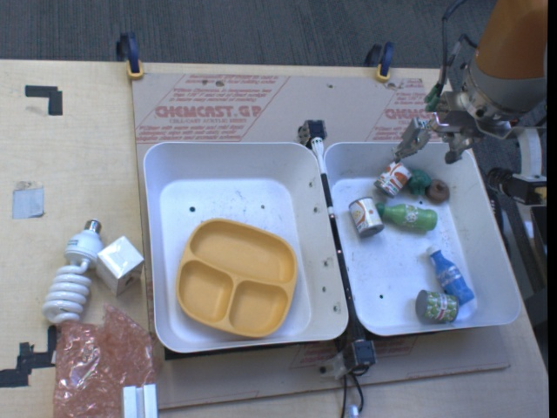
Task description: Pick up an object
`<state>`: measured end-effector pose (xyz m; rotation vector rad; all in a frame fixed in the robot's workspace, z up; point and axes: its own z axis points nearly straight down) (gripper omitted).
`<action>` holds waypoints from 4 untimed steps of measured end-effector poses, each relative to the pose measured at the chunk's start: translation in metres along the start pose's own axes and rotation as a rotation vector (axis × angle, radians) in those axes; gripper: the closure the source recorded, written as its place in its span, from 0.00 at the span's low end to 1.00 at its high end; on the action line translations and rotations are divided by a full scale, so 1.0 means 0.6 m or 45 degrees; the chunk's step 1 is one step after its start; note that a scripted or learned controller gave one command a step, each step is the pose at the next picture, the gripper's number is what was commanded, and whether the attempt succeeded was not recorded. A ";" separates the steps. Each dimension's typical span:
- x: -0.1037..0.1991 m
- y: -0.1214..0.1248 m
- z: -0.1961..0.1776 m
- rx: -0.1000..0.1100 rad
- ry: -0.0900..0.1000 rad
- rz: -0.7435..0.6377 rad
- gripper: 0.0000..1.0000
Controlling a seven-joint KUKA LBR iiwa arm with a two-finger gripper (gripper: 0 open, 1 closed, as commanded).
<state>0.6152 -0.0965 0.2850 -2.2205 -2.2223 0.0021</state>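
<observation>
Left bin point(157, 259) holds only a yellow divided tray point(237, 277) — nothing being worked there. Right bin point(496, 307) has the pickables: a small can point(366, 217), a red-labelled can point(393, 179), a green bottle point(409, 217), a blue bottle point(449, 275) and a green can point(436, 306) near the front edge. The pincer point(432, 140) hangs open and empty over the bin's far rim, just above the red-labelled can — approach step, I'd say. Next it needs to drop and close on that can. Tight spot: far wall and neighbours crowd it; mid-bin floor is freer.
</observation>
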 end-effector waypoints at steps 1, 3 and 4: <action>-0.016 -0.021 0.270 -0.006 0.000 0.003 0.00; -0.021 -0.069 0.285 -0.038 -0.003 0.000 1.00; 0.015 -0.156 0.155 -0.002 0.000 0.001 1.00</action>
